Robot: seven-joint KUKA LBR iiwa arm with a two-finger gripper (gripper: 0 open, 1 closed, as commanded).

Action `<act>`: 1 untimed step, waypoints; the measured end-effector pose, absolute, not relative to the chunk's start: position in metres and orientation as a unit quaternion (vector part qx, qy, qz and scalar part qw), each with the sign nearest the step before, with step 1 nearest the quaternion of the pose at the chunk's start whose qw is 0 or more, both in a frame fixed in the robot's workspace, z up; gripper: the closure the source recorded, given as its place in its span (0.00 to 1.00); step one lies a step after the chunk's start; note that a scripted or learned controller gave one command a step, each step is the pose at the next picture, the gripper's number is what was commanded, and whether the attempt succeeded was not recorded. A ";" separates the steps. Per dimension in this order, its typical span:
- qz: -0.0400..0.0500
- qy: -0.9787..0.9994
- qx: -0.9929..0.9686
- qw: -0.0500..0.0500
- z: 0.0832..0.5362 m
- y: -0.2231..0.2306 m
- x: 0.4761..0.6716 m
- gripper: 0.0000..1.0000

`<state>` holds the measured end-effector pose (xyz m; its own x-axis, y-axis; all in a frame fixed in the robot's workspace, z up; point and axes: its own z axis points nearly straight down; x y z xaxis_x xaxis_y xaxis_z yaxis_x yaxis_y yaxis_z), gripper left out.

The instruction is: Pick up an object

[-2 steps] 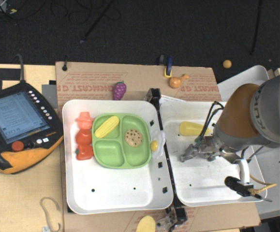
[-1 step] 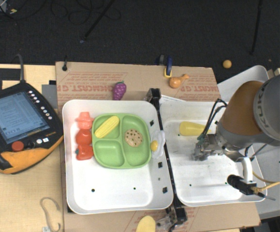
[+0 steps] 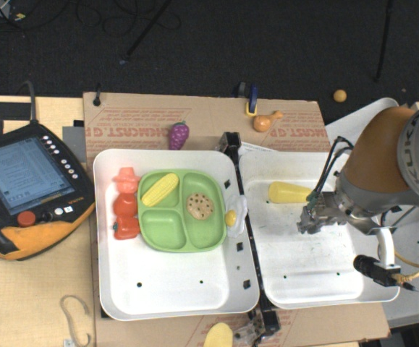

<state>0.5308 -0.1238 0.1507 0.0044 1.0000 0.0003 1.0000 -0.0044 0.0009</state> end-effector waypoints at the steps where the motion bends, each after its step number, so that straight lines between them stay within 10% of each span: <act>1: 0.001 0.707 0.707 0.001 0.214 -0.126 0.531 1.00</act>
<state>0.5313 -0.1257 0.2139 0.0005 1.0000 -0.0004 1.0000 -0.0005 0.0032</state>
